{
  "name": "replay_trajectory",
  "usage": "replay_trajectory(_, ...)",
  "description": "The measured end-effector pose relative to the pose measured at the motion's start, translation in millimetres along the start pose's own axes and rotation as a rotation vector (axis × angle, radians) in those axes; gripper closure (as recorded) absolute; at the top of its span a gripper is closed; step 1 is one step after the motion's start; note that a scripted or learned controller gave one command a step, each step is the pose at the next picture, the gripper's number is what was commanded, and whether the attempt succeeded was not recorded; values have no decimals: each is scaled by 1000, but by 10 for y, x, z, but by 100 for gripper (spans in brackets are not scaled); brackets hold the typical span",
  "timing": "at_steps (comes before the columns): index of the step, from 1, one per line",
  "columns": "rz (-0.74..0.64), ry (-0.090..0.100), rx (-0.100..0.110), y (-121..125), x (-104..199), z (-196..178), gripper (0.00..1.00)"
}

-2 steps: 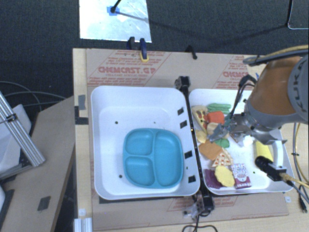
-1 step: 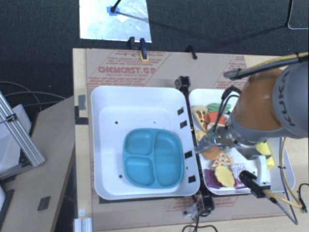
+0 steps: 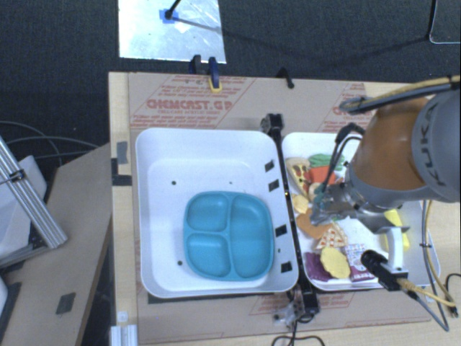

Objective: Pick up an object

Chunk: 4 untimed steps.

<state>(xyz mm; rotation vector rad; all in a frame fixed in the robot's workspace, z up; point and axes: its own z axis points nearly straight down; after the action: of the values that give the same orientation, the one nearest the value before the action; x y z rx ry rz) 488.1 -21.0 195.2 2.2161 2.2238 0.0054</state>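
Looming largest, the grey arm [image 3: 403, 150] with its orange band reaches over the right bin [image 3: 292, 144], its pincer [image 3: 328, 206] down among a heap of toy food – whether it is open or closed I cannot tell from here. Under it lie a pizza-slice toy [image 3: 328, 237], a yellow lemon-like piece [image 3: 334, 263] and an orange disc [image 3: 311, 226], all touching. They look light, stiff and rather slick plastic; I'd judge the pizza slice best taken across its narrow edges. Beside it, the left bin [image 3: 155, 164] holds a blue divided plate [image 3: 229, 234] on the bench [image 3: 187, 101].
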Motion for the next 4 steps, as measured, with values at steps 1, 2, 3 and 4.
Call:
replay_trajectory(1,-5,0,0,-3,446,-275,100)
replay_trajectory(2,-8,5,-15,41,1065,-2236,100)
replay_trajectory(3,-5,-1,13,-19,1498,-1134,100)
replay_trajectory(4,-6,-3,16,127,2184,498,100)
